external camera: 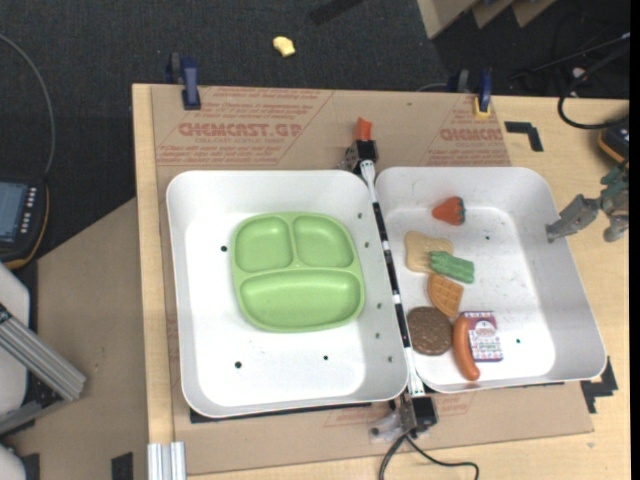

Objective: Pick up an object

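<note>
Bench, two white bins: left bin bears green divided plate; right bin holds crowded toy food.
Gripper at right rim, grip state unreadable. Risk: tight clustering may cause a slipped or double pick.

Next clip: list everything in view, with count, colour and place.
bins: two, white, side by side on the bench
plate: one, green, three compartments, in the left bin
strawberry: one, red, right bin, far end
cracker: one, tan, right bin, under the pickle's end
pickle: one, green
waffle: one, orange
cookie: one, brown, near the divider
hot dog: one, red-orange, near end
packet: one, pink-white, beside the hot dog
clamps: two, blue, bench's far edge
gripper: one, grey, at the right bin's right rim
</note>
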Available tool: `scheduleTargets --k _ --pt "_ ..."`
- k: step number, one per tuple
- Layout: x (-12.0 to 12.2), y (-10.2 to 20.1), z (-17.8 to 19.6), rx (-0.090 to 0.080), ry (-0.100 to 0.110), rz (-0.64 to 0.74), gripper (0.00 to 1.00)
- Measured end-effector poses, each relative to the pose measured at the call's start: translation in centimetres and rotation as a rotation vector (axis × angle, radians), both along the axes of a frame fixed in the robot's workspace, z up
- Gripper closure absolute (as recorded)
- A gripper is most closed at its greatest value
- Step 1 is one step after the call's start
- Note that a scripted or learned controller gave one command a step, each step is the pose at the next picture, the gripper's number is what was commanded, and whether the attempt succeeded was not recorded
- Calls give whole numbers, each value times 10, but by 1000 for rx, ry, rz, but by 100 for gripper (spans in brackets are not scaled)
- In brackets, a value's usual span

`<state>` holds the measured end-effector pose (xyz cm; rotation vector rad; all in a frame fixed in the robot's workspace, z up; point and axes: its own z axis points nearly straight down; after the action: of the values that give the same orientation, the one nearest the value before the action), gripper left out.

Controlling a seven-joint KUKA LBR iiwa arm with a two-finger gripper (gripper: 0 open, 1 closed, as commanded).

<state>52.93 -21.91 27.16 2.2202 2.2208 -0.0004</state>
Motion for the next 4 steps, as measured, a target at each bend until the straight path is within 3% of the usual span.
scheduleTargets --k 1,2,3,4 --pt "10 105 -144 9 13 10 0" --pt "51 77 -188 1 -1 1 0" --pt "97 114 -185 -1 -6 4 0" --pt "127 123 -185 -1 -4 2 0"
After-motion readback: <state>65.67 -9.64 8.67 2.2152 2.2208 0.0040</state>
